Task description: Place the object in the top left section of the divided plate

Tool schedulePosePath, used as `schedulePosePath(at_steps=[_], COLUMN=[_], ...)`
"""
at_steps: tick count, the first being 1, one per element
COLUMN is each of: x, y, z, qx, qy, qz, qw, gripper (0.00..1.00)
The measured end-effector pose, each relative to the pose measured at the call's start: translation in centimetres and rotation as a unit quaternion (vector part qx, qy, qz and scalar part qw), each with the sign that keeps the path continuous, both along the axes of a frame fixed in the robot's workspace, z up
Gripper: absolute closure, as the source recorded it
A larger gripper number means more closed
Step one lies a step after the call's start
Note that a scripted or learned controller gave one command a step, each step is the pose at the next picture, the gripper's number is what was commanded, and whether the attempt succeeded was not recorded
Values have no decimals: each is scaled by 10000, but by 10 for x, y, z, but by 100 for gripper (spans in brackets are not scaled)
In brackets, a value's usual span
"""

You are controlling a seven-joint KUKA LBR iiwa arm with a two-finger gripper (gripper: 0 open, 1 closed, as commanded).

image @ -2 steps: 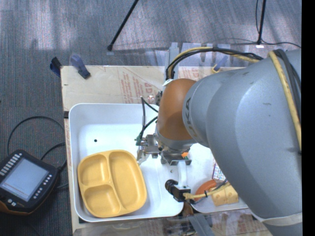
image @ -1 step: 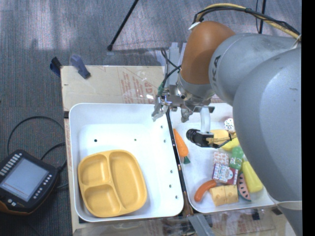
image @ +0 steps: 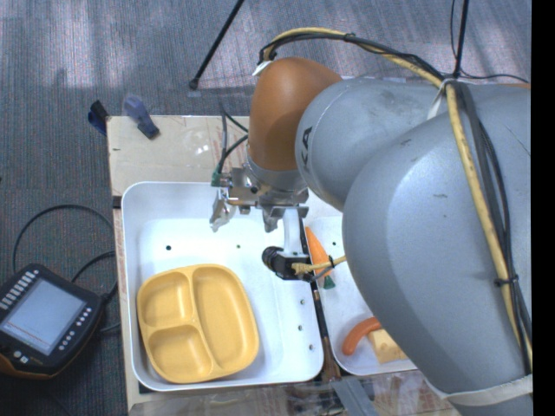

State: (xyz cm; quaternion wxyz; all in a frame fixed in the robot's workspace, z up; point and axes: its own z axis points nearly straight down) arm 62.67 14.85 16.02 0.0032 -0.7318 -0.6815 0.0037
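Grey arm [image: 434, 232] looms nearest me, its pincer [image: 247, 215] spread apart and empty above the left bin [image: 139, 206], so I judge pickup pending: carrot [image: 316, 250] just right, yellow plate [image: 198, 321] below-left.

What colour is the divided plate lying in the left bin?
Yellow: the divided plate shows plainly in the camera view, lying in the left bin.

We look down at a slant from above the bench [image: 165, 150], fairly close, onto both white bins [image: 139, 232].
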Motion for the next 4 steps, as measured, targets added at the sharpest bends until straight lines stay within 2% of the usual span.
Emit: schedulePosePath(at_steps=[1, 2, 3, 4], x=[0, 14, 9, 8], y=[-1, -31, -77, -45], z=[10, -55, 27, 25], qx=[-16, -34, -27, -35], qy=[13, 11, -27, -8], qz=[10, -2329, -4362, -4871], qw=[10000, 9725, 8998, 8734], gripper=[100, 100, 100, 100])
